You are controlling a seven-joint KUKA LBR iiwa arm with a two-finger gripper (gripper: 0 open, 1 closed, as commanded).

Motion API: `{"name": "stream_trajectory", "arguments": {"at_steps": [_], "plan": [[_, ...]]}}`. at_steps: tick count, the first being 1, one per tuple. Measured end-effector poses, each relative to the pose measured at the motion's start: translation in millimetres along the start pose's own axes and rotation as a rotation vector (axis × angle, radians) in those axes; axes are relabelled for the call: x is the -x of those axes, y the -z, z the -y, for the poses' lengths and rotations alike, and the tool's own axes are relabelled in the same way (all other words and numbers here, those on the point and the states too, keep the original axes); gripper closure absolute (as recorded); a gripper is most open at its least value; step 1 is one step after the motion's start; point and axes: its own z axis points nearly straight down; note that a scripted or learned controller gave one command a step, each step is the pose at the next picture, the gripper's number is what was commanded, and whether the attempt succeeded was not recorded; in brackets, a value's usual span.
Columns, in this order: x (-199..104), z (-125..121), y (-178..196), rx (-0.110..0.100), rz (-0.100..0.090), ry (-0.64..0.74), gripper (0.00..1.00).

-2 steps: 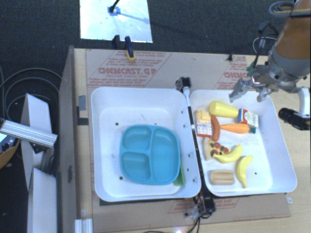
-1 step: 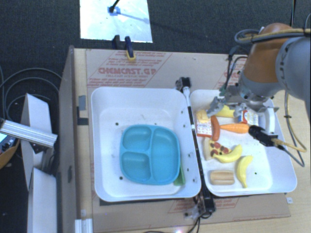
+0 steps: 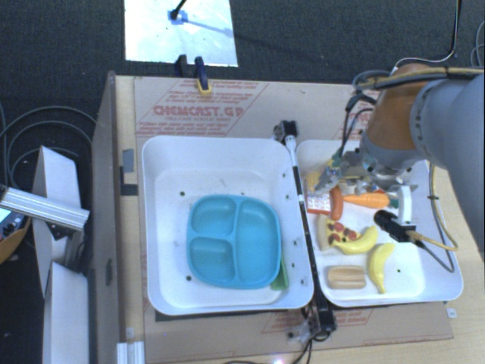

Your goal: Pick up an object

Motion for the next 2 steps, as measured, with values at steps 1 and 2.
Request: {"name": "stream_trajectory", "arguments": {"at_steps": [1,2], "plan": [[3.6,10.9,-12.1,0.024,-0.003,0.002,0.00],[4.5,9.6,-1.1,0.030,0.002,0.005,1.00]]}}
